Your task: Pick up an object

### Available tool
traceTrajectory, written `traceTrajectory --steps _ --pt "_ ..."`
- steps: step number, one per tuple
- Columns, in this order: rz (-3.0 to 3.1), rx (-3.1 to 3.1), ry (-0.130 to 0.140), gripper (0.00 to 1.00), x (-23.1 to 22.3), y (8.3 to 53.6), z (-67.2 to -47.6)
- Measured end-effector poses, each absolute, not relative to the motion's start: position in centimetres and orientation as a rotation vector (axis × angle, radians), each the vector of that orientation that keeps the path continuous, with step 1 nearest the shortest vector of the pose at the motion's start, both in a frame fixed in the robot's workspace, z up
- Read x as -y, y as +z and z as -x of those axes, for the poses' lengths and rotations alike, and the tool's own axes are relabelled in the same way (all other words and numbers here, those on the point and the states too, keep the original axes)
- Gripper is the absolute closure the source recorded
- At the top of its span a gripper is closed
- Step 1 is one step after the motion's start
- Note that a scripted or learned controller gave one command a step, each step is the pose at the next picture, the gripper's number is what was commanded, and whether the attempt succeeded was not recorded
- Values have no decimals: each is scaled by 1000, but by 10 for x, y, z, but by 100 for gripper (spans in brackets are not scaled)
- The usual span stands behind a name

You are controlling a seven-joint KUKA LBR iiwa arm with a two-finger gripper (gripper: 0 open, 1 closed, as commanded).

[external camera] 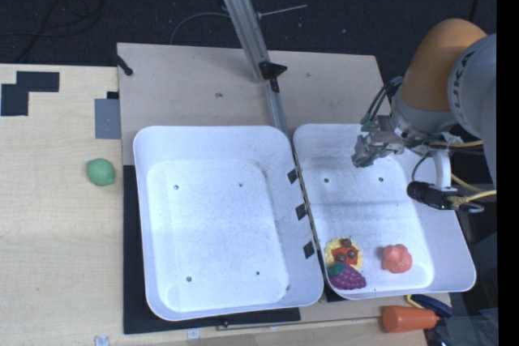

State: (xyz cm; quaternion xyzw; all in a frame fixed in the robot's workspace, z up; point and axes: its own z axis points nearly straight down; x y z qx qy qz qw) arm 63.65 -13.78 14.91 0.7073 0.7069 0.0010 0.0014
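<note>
The right bin (438, 271) holds two objects near its front edge: a cluster of toy fruit (345, 263) in yellow, red and purple, and to its right a pink lumpy toy (396, 258). My gripper (364, 155) hangs over the back part of the right bin, well behind both toys and apart from them. Nothing shows between its fingers. The grey arm with its orange band (442, 65) reaches in from the right.
The left bin (154, 174) sits beside the right one. A green ball (100, 172) lies on the bench left of the bins. An orange object (409, 318) lies just outside the right bin's front edge. A metal rail (247, 20) slants in behind the bins.
</note>
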Motion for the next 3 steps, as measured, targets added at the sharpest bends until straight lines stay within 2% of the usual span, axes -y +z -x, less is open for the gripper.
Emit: traceTrajectory --steps 2,3 --pt "-2221 -2219 3 100 145 234 -638" --pt "-2218 -2226 1 100 88 225 -638"
